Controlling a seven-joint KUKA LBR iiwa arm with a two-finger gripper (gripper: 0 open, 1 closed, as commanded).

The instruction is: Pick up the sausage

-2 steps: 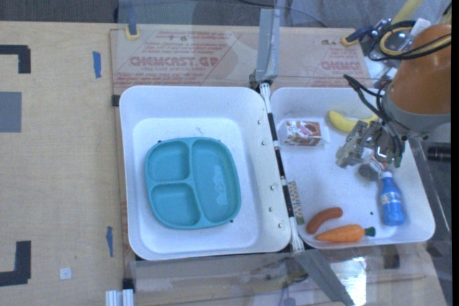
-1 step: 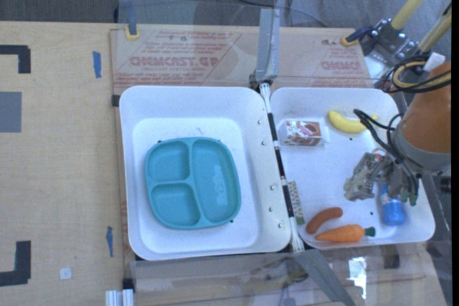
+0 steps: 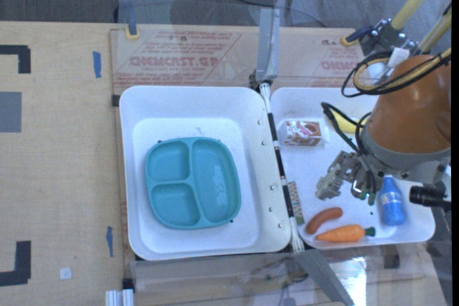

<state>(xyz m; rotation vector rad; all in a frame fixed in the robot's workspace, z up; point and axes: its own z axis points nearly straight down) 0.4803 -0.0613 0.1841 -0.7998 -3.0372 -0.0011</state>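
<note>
The sausage (image 3: pixel 324 218), reddish-brown and short, lies near the front edge of the right bin (image 3: pixel 310 163), slanting up to the right. Just in front of it lies an orange carrot (image 3: pixel 343 233) with a green tip. My gripper (image 3: pixel 343 181) hangs over the right bin a little above and to the right of the sausage, apart from it. Its metal fingers (image 3: pixel 331 184) point down to the left, and nothing shows between them.
A blue bottle (image 3: pixel 391 201) lies right of the gripper. A small snack packet (image 3: pixel 302 132) sits at the back of the right bin, a yellow banana (image 3: pixel 347 124) beside it. The left bin (image 3: pixel 136 154) holds a teal divided plate (image 3: pixel 192 183).
</note>
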